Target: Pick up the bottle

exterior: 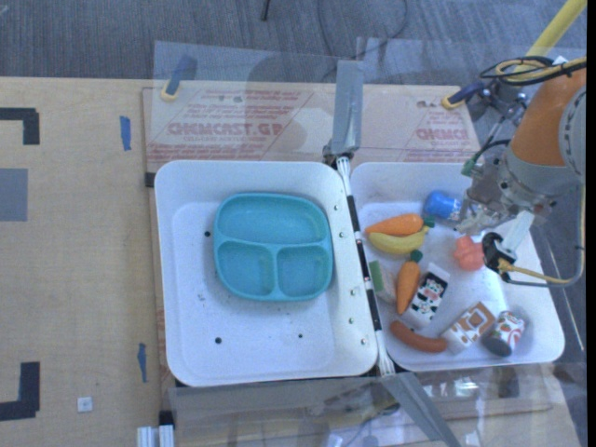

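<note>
A small white bottle with black cow-like patches (428, 296) lies tilted in the middle of the right bin (549, 343). It rests between an orange carrot (407, 285) and a printed carton (470, 324). My gripper (480, 212) hangs over the upper right part of that bin. It is right beside a blue rounded object (440, 203) and just above a pink-orange piece (468, 252). The gripper is well up and to the right of the bottle, with nothing visibly held.
The right bin also holds an orange pepper-like piece (396, 223), a yellow banana (396, 242), a sausage (419, 339) and a small can (506, 331). In the left bin (177, 277) sits a teal divided plate (274, 246). Cables trail off the wrist at the right.
</note>
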`<action>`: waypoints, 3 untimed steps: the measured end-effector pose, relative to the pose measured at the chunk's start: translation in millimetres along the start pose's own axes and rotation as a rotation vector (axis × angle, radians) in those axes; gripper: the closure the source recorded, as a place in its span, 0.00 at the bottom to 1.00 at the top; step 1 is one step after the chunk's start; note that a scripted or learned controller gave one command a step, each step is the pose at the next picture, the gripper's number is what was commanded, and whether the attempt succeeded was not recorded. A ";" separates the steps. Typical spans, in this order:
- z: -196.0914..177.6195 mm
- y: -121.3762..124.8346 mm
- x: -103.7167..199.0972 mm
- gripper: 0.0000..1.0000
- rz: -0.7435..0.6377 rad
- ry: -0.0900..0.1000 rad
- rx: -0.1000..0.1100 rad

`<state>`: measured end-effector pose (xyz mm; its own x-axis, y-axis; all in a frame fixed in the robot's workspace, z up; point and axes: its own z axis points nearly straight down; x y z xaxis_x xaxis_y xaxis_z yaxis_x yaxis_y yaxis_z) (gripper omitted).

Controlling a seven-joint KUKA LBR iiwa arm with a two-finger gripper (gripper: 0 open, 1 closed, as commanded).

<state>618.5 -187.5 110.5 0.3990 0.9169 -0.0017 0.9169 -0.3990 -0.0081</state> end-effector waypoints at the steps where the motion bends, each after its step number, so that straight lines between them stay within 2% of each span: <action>1: -107.5 -25.7 94.7 1.00 -0.098 0.000 -0.005; 2: -43.9 -8.5 57.7 1.00 -0.140 0.000 -0.003; 3: 22.5 -65.8 -19.2 1.00 -0.184 0.005 -0.015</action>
<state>550.3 -178.8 88.5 0.2249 0.9744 0.0036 0.9743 -0.2249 0.0076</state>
